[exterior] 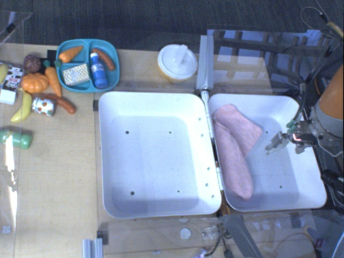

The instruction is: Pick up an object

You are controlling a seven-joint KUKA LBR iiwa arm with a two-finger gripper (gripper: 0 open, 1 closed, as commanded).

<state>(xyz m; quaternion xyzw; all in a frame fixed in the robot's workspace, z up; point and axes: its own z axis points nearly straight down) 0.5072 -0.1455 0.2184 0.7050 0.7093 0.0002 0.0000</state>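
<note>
Right bin (301,195) holds a pink cloth (235,147), folded long, lying along the bin's left wall from near the top-left corner down toward the lower left. Left bin (156,155) sits just beside it, sharing the centre seam.

Gripper (284,141) is over the right bin, right of centre, arm (329,109) coming in from the right edge with the orange band showing above the wrist. The jaws point left toward the cloth. Small and partly blurred, so cannot tell whether the jaws are parted or closed. Nothing visible between them. The cloth is to the left of the jaws, near but apart, with bare bin floor between the cloth's right edge and the fingertips.

Rest of the worktop (48,187): a blue divided plate (110,50) at top left carrying toy food, including a small blue bottle (98,70). Left of it, loose toy items: a small orange pumpkin (34,83), a banana (22,109), a green item (16,138) near the left edge. A white lidded cup (177,61) stands behind the bins, near the seam
</note>
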